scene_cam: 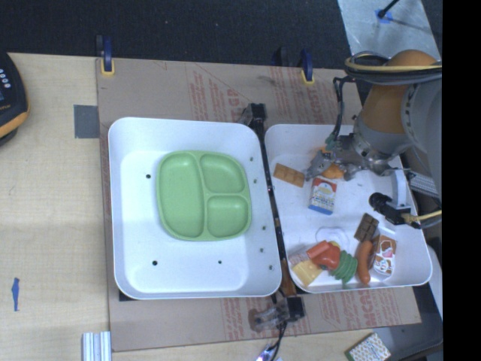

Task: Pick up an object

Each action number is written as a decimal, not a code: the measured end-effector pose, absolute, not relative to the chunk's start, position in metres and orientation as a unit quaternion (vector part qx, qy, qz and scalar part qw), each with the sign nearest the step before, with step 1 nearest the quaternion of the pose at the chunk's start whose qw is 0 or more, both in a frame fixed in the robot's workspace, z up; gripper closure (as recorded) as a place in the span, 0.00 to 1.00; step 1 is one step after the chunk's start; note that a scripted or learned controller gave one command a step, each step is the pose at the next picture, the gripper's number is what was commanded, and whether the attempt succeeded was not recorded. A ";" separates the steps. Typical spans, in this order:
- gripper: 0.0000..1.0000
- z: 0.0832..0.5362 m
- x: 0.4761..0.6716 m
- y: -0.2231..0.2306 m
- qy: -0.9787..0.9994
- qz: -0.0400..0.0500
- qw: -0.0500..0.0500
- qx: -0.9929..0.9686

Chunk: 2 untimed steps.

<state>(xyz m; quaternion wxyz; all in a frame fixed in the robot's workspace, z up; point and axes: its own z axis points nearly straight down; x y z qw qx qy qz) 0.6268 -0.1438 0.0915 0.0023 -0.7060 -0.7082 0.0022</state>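
A green plate (203, 195) lies in the left bin (128, 201), well left of the gripper (333, 164). In the right bin (293, 145), a brown block (288, 174) sits just left of the jaws, a small carton (323, 196) just below them and toy food (331, 258) farther below. Whether the jaws are spread or pressed together cannot be told.

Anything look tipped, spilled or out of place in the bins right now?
Nothing stands out. The green divided plate lies flat in the left bin; toy food items lie scattered loosely in the right bin, none spilled over its rim.
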 end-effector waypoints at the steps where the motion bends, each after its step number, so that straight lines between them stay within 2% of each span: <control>1: 0.00 0.094 0.658 -0.112 -0.710 0.000 0.000 -0.704; 2: 1.00 0.104 0.656 -0.114 -0.710 0.002 0.001 -0.704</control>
